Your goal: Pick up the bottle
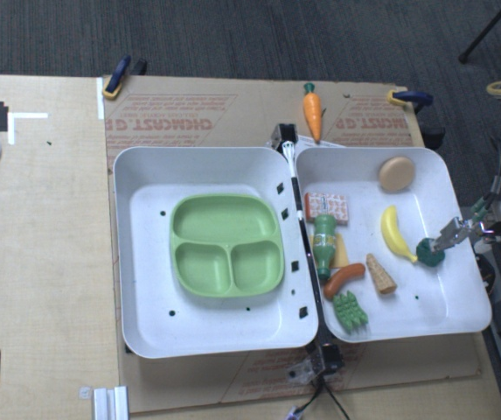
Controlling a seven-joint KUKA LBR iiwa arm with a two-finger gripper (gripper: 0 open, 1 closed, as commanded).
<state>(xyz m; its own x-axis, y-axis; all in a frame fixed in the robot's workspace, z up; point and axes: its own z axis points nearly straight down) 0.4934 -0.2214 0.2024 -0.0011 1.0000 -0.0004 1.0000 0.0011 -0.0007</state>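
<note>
The bottle (323, 243) is green with a paler label and lies on its side along the left wall of the right bin (460, 309). It rests between a cracker box (327, 206) and a sausage (345, 277). My gripper (447, 236) reaches in low over the bin's right rim, far to the right of the bottle. Its tip sits against a small dark green toy (428, 252), and nothing shows that it is holding it.
A banana (396, 233), a cone (380, 274), a round bun (397, 174) and a green bunch (350, 311) share the right bin. The left bin (136, 261) holds a green divided plate (228, 245). A carrot (311, 112) lies on the cardboard behind the bins.
</note>
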